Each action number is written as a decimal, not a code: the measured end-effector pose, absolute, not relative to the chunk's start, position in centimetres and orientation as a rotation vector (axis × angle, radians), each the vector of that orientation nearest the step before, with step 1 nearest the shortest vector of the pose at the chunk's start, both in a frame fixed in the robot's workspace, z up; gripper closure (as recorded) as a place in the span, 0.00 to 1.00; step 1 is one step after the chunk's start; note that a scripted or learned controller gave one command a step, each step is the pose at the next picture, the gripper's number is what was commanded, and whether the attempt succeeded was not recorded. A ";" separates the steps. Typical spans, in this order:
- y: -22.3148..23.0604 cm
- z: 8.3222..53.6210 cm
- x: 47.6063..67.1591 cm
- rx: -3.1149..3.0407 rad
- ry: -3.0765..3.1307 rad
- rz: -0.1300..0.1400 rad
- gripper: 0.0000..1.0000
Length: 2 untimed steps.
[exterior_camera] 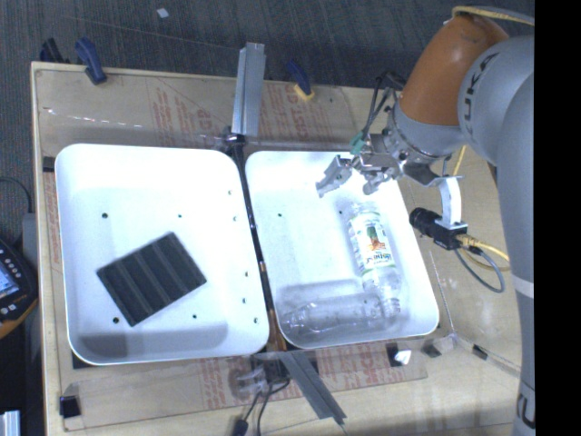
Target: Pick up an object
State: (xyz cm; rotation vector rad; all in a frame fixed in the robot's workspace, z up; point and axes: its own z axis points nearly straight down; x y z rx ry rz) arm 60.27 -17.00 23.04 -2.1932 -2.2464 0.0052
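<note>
The likeliest thing to pick is the labelled bottle, a clear plastic one lying on its side in the right bin, right of the frame's centre, its cap end pointing toward the top of the frame. A second clear bottle without a label lies across the bin's lower end, and the two look to be touching at the lower right corner, probably because round things roll against the walls and settle there.

The gripper hangs just above the labelled bottle's upper end, over the upper part of the same bin. Its jaws are spread apart with nothing between them, so nothing is grasped yet. By my reading the arm is placed for a descent onto the bottle's neck end, though how high it hangs over the bin cannot be told.

In the left bin, in the lower left of the frame, a dark ribbed flat pad lies at a slant on the floor, well apart from the gripper.

Both bins rest on the tabletop, with blue clamps at its upper edge. The unlabelled bottle is hard to make out against the white floor; its cap end is not clear.
</note>
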 end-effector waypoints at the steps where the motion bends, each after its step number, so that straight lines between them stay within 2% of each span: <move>1: -21.0 18.4 60.0 -2.253 -2.184 0.006 0.00; 2: -20.5 16.9 57.3 -2.341 -2.088 0.006 0.00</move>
